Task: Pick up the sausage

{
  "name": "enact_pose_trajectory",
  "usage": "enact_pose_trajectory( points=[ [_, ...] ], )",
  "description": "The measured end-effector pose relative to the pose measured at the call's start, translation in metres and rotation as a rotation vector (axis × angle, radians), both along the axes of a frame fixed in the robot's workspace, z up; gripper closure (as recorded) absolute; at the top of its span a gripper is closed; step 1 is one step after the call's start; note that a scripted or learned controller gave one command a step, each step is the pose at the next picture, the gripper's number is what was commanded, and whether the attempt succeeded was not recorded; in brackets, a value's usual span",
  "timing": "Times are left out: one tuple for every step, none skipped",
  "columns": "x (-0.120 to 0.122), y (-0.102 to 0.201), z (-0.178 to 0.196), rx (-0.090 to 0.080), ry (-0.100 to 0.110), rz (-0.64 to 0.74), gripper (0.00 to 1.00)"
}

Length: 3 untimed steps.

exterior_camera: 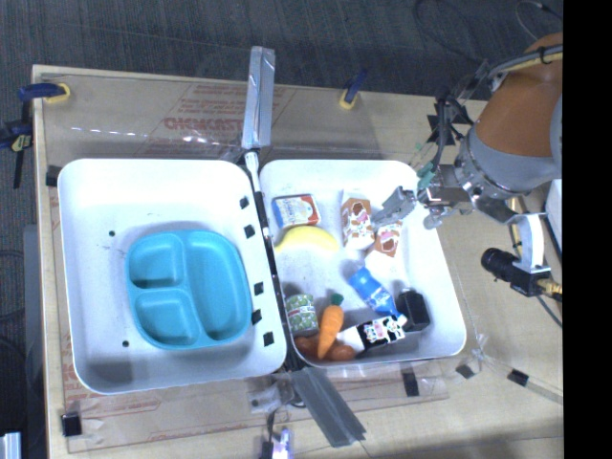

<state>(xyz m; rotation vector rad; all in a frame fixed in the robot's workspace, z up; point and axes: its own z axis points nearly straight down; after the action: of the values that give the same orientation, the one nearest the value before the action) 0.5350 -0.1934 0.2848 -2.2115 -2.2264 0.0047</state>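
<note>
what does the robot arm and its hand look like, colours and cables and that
The arm is rounded and grey with a broad orange band above the wrist. Thin dark cables loop around the wrist. The hand is a small grey metal part with dark fittings behind it. A black cylinder-shaped piece with a white bracket sits beside the arm.

My gripper [394,202] over the right bin [442,285] near a snack packet [356,220], carrot [328,327] and blue bottle [370,290] below, blue tray [186,290] in left bin [86,247]

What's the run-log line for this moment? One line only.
gripper: above right bin, far side | sausage: near side, beside carrot, not held
</note>
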Motion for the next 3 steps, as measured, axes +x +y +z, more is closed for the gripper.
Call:
enact_pose_trajectory(
  points=[
    [-0.051,0.020,-0.105,-0.001,-0.001,-0.083,0.00],
    [-0.059,0.018,-0.133,0.001,-0.001,0.029,0.00],
    [-0.059,0.022,-0.143,0.002,-0.001,0.058,0.00]
  ],
)
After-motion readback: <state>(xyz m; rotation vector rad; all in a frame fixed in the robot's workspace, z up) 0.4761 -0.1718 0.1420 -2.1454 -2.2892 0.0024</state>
